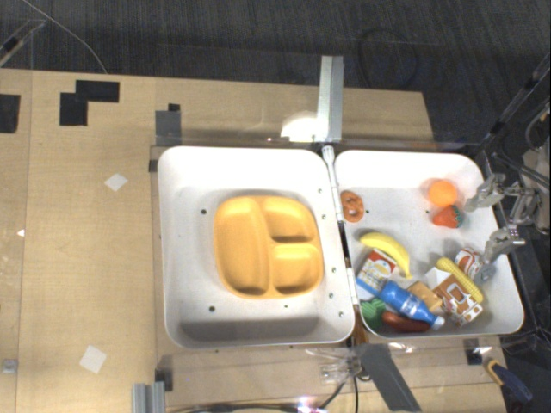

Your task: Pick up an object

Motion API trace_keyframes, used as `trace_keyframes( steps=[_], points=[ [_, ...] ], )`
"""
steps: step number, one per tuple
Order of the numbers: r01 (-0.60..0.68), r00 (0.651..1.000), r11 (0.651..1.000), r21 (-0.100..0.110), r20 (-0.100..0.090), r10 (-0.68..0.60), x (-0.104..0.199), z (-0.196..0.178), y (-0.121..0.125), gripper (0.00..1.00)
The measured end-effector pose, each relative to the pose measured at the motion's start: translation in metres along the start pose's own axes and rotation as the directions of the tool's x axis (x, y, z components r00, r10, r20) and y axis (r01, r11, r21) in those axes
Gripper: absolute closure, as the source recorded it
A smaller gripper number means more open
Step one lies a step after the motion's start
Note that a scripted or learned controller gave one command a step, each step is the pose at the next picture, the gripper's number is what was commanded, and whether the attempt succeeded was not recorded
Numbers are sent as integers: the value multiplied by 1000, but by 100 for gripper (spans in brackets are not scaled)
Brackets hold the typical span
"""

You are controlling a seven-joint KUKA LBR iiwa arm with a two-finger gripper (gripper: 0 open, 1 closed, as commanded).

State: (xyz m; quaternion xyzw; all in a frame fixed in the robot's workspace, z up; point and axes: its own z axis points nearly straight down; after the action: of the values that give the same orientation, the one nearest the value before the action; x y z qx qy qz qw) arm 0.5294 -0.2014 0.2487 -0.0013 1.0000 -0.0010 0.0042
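Metal two-finger gripper (496, 218) at right bin's (392, 163) right rim, fingers spread wide, nothing between them. Nearest target: small yellow plastic banana (460, 278) just below-left, long axis diagonal, among clutter.

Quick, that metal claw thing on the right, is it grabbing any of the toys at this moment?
Gripper: open, fingers spread at the right bin's right edge, holding nothing; the orange and banana lie untouched.
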Motion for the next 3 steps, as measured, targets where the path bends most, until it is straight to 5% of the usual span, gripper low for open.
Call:
trace_keyframes(
  steps=[1,2,3],
  points=[
    [77,997,997,9,19,-77,13,133,11,0],
    [-94,995,996,8,35,94,-62,138,-2,0],
    [-356,934,935,-1,35,356,-69,139,-9,0]
  ],
)
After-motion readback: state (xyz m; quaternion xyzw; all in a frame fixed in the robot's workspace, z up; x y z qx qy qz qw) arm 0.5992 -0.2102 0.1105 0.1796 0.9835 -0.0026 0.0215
